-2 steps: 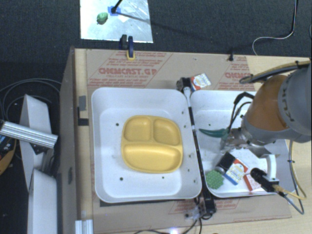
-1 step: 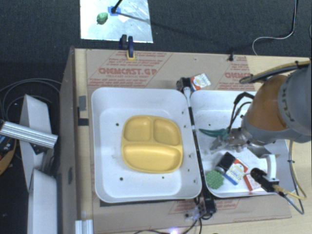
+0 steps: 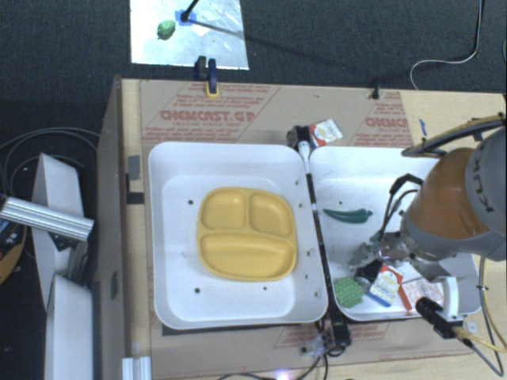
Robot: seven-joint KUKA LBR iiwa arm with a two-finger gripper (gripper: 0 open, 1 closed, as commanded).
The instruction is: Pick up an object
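**Two white bins: a yellow tray on the left, small items on the right**

The left bin [image 3: 170, 212] holds a single thing — a yellow divided plate [image 3: 246, 233] with three compartments, lying flat near the middle of the bin floor, and nothing shows in any compartment.

The right bin [image 3: 348, 172] holds several small objects. A dark green pepper-shaped item [image 3: 347, 214] lies on the open floor towards the bin's middle, apart from the rest. At the near edge, close to the wall between the two bins, sits a green textured piece [image 3: 348, 291]. Just beside it lies a small packet printed in white, blue and red [image 3: 386, 285], and a red-and-white packet [image 3: 417, 294] lies next to that.

The arm [image 3: 451, 204] reaches into the right bin from the right, its orange band over the bin's far half. The gripper [image 3: 370, 260] is low over the near cluster of packets — whether its fingers are apart or together cannot be told, and no object is seen between them.
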